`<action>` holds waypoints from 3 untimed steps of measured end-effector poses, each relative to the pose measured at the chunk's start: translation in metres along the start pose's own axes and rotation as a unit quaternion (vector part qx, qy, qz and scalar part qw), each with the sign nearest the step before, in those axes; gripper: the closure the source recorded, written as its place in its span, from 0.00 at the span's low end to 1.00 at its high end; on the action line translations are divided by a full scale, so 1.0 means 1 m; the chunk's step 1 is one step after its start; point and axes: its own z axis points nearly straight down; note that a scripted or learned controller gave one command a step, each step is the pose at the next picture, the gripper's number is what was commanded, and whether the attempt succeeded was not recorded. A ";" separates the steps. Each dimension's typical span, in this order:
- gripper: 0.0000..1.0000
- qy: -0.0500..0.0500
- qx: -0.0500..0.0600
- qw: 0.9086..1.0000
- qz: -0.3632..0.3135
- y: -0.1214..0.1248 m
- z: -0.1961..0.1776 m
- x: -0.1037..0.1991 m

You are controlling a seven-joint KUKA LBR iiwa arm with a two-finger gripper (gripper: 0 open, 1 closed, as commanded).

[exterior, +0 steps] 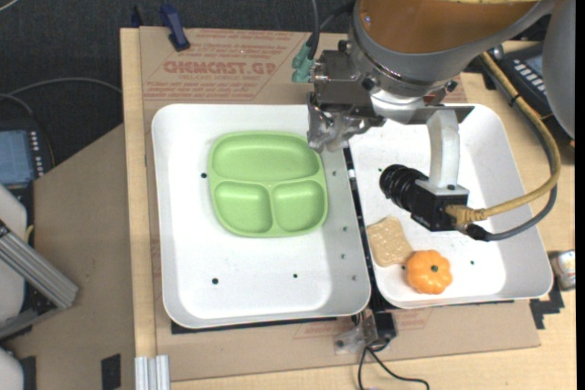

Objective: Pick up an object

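Camera view, down on both bins at a slant. Grey arm with orange band in from the right, gripper (pixel 324 134) low over the seam where the left bin (pixel 174 196) and the right bin (pixel 512 187) meet, toward their far side. How far open: cannot tell, tip crowded by metal housing and seen from above. Nothing visibly clamped in it.

Just left of the gripper and stretching nearward from it: green divided plate (pixel 265 183), flat on the floor of the left bin, one long compartment on the far side, two smaller ones on the near side. Far right corner of the plate right at the gripper tip, touching or only just beside, cannot tell which.

Nearward and a little right of the gripper, well apart from it, across the seam in the right bin: tan cracker (pixel 388 240), lying flat close to that bin's left wall. Further nearward and right again: small orange pumpkin (pixel 428 271), at the cracker's corner, touching or just beside, cannot tell which.

Beyond the gripper, past the far rims of the bins: brown cardboard sheet (pixel 219 68) with red print, lying under both bins. Far left of the gripper, at the sheet's far edge: blue clip (pixel 174 27).
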 end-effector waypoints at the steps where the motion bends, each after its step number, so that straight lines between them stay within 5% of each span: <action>1: 1.00 0.002 -0.004 1.000 -0.002 0.002 -0.013 0.003; 2: 1.00 0.000 0.000 1.000 -0.004 0.001 0.045 0.035; 3: 1.00 0.000 -0.001 1.000 0.001 0.002 0.073 -0.022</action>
